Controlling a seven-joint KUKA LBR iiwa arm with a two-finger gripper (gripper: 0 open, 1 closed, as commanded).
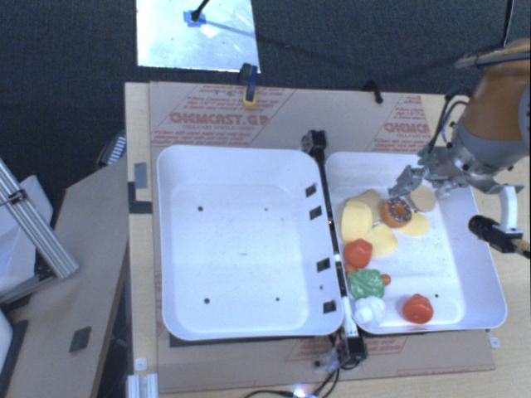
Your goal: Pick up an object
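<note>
The right bin (477, 293) holds a cluster of toy foods. An orange ring-shaped piece (397, 212) lies among pale yellow pieces (358, 219), with a tan disc (424, 199) beside it. Toward the front lie a red tomato-like piece (358, 253), a green piece (366, 283), a white piece (369, 309) and another red piece (417, 308). My gripper (408, 181) hangs over the far part of the right bin, just above and behind the orange ring and beside the tan disc. Nothing is visibly held in it.
The left bin (174, 222) sits next to the right one, with a black clip-studded divider (325, 222) between them. A black part of the arm (495, 233) juts over the right bin's right rim. A yellow and blue clamp (249, 85) stands at the bench's far edge.
</note>
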